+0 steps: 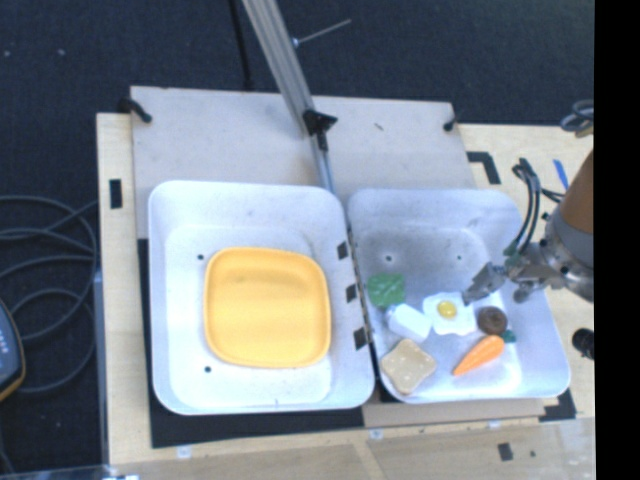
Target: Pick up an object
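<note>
The right bin (pixel 430 218) holds several small items: a green piece (pixel 386 289), a white block (pixel 407 320), a fried egg toy (pixel 447 310), a brown round piece (pixel 491 319), an orange carrot (pixel 478 354) and a tan slice of bread (pixel 407 365). My gripper (pixel 500 286) hangs over the right part of this bin, just above the brown piece and right of the egg. Its fingers stand apart and I see nothing between them. The grey arm reaches in from the right edge.
The left bin (pixel 175 218) carries a yellow square plate (pixel 267 305). A metal rod (pixel 285 63) slants from the top down to the gap between the bins. Cables lie on the dark floor at the left.
</note>
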Action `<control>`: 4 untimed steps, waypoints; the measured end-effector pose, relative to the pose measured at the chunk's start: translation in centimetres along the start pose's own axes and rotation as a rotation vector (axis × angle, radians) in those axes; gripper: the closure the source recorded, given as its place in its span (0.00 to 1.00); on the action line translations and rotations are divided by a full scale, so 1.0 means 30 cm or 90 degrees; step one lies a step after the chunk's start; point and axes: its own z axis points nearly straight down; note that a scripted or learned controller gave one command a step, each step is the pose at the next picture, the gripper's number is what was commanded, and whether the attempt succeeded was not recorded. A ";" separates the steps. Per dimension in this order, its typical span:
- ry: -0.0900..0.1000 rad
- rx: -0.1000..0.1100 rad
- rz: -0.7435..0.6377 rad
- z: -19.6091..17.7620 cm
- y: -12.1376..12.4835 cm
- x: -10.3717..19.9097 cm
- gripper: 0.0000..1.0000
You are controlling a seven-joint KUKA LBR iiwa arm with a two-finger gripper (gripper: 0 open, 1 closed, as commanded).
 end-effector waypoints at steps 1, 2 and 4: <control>0.000 0.000 0.000 0.207 -0.002 0.010 0.00; 0.000 -0.005 -0.001 0.323 0.003 0.012 0.00; -0.001 -0.006 -0.001 0.128 -0.014 0.023 1.00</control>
